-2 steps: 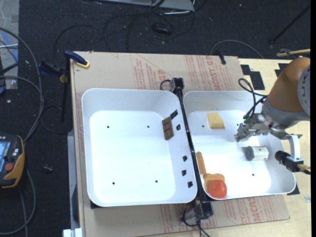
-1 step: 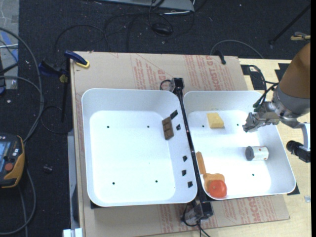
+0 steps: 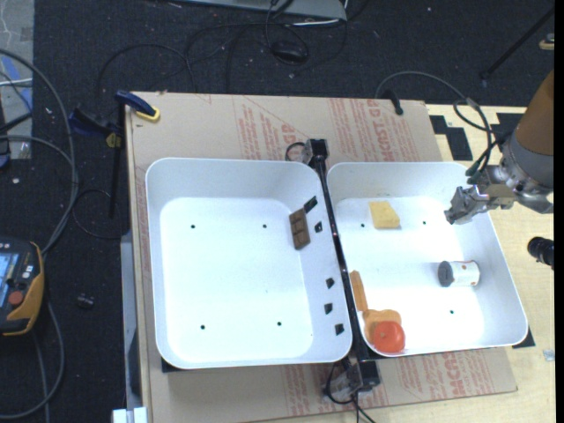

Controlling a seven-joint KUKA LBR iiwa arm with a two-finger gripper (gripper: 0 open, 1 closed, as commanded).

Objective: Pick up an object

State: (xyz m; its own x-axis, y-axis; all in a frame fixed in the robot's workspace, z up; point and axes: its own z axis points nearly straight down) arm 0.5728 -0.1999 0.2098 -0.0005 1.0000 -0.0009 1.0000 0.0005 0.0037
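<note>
Our gripper (image 3: 460, 206) hovers over the right bin (image 3: 423, 176); its grip we cannot tell. We count four objects: yellow sponge (image 3: 384, 215), white cylinder (image 3: 459, 273), orange brush (image 3: 377, 314), brown block (image 3: 300, 231) in the left bin (image 3: 176, 183). Cardboard (image 3: 229, 117) covers the bench.

The arm (image 3: 539, 139) enters at the right edge as a thick rounded limb, orange-tan on its upper part and grey below, where it narrows to the wrist. Beneath the wrist sits a blocky silver-grey metal gripper (image 3: 462, 206) with dark joints and small angular parts. A thin black cable (image 3: 483, 148) loops along the arm's left side toward the wrist
</note>
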